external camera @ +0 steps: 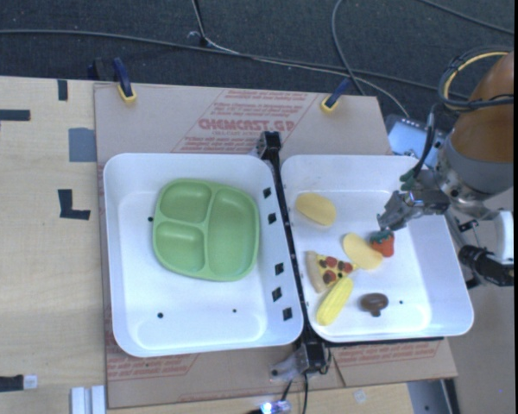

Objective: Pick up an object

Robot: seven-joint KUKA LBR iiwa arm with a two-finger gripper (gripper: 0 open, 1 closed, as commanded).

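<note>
The right bin [432, 270] holds several toy foods. A yellow lemon-shaped piece [315, 209] lies near its far left. A yellow wedge [360, 252] sits in the middle, with a small red piece with a green top [383, 245] touching its right side. Toward the front lie a pizza slice [325, 270], a corn cob [334, 301] and a brown mushroom [375, 302]. My gripper [391, 223] reaches in from the right and slants down to the left, its tip just above the red piece. From this angle the tip hides whether it touches the piece.
A green divided plate [205, 229] lies in the left bin [129, 309]. A black divider [281, 240] runs between the two bins. The grey arm with its orange band [483, 119] stands over the right bin's far right corner. Cables cross the dark floor behind.
</note>
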